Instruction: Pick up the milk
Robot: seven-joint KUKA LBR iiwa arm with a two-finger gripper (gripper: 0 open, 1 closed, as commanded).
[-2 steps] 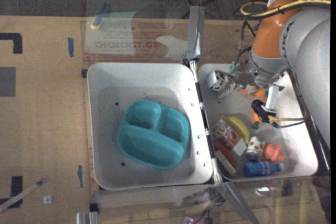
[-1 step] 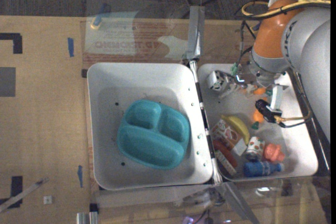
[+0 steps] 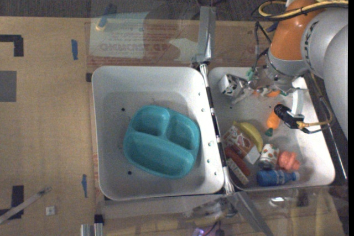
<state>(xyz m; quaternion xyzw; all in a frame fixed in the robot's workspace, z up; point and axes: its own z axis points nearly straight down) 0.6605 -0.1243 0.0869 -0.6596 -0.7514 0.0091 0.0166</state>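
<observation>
Brown counter (image 3: 44,119) carries two white bins. I see in the left bin (image 3: 105,85) a teal divided plate (image 3: 161,141). The right bin (image 3: 326,171) has the small things: a banana (image 3: 251,134), a blue bottle (image 3: 276,177). The milk (image 3: 228,84), a small white carton, lies tipped in the far left corner of this bin. My pincer (image 3: 260,85) hovers just beside it (open or closed, I cannot tell). I judge the carton light and easily crushed, so I would grip its flat sides gently.
</observation>
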